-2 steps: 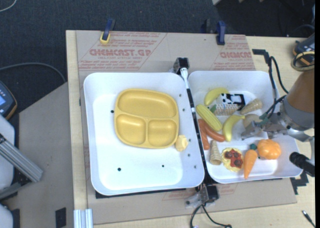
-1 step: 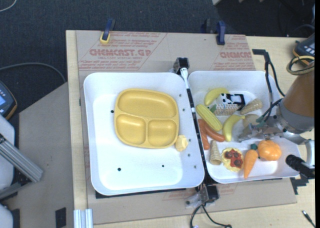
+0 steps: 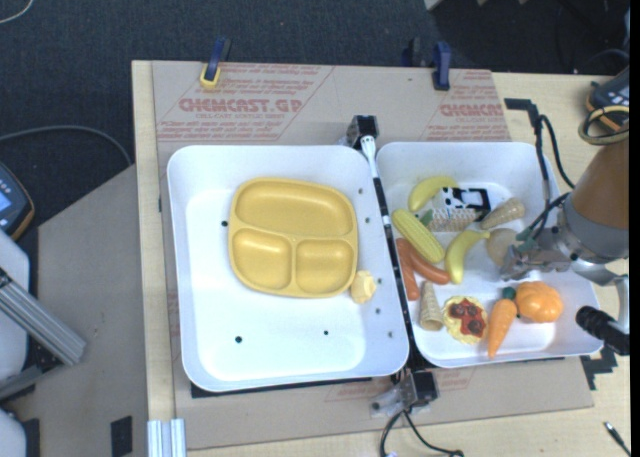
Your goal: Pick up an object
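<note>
Two white bins sit side by side on the bench. The left bin [image 3: 200, 275] holds a yellow tray [image 3: 293, 236] with three compartments, and a small pale yellow piece [image 3: 363, 287] lies just beside the tray's near right corner.

The right bin [image 3: 520, 157] is crowded with toy food. A banana [image 3: 431, 188] lies at the far side, next to a black-and-white toy [image 3: 462, 205] (possibly a cow). A corn cob [image 3: 417, 233] runs at a slant below the banana, with a hot dog [image 3: 428, 266] touching it on the near side and a second banana [image 3: 460, 252] just to the right. A cone [image 3: 430, 307] and a small pizza [image 3: 465, 317] lie toward the near edge. A carrot [image 3: 501, 323] leans against an orange [image 3: 539, 302] at the near right. A tan piece [image 3: 504, 213] lies to the right of the toy.

The arm [image 3: 605, 200] comes in from the right, and its gripper [image 3: 520, 255] is down in the right bin, just beyond the orange and near a beige lump [image 3: 499, 243]. Whether the fingers are spread or pressed together cannot be told; nothing is seen between them.
</note>
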